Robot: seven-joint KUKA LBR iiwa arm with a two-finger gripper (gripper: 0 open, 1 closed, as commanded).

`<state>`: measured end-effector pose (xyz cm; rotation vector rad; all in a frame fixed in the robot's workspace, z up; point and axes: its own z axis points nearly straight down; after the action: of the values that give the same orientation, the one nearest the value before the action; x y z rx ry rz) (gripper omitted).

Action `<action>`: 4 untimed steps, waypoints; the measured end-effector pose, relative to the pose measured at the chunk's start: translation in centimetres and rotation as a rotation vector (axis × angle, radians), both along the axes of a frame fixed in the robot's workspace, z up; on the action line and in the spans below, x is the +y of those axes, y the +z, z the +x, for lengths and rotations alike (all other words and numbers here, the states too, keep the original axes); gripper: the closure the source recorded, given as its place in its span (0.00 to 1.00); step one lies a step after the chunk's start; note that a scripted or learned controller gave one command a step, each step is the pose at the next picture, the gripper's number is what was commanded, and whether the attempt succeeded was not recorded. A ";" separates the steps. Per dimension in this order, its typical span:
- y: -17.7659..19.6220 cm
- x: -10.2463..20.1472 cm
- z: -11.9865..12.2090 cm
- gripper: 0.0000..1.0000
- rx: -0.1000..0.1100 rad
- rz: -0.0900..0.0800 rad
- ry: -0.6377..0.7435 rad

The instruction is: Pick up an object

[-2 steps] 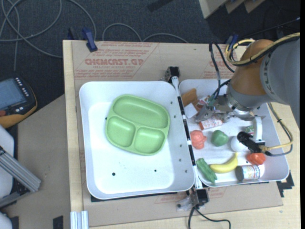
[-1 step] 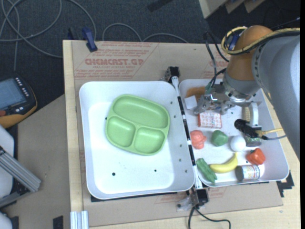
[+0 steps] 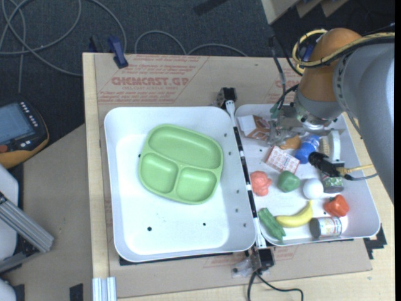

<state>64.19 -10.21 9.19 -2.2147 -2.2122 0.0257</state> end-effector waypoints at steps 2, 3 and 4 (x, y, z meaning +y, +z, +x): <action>-0.8 -0.8 0.4 0.00 0.012 0.009 0.007; -1.2 -2.4 1.4 0.00 0.042 0.016 0.013; 2.6 -4.1 1.9 0.00 0.005 0.004 0.003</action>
<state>66.14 -14.36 11.84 -2.2062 -2.2115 0.0271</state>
